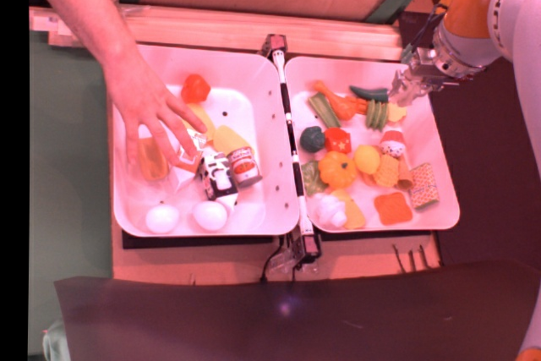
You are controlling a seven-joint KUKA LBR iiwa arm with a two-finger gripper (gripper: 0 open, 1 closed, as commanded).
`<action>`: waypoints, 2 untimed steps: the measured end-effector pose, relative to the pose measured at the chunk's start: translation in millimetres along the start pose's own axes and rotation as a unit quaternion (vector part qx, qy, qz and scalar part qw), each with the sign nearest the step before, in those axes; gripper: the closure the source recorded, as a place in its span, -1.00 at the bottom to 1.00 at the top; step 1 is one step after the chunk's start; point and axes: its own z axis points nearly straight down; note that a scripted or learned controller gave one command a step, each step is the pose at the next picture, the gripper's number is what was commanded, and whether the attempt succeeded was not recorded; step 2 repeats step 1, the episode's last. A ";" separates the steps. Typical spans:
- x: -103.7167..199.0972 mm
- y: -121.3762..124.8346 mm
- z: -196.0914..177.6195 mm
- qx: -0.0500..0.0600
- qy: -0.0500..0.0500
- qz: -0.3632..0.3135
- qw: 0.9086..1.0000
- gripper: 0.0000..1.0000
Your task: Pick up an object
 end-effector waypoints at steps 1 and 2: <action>-5.1 7.3 -66.3 0.000 0.000 0.000 1.000 1.00; -5.1 7.3 -66.3 0.000 0.000 0.000 1.000 1.00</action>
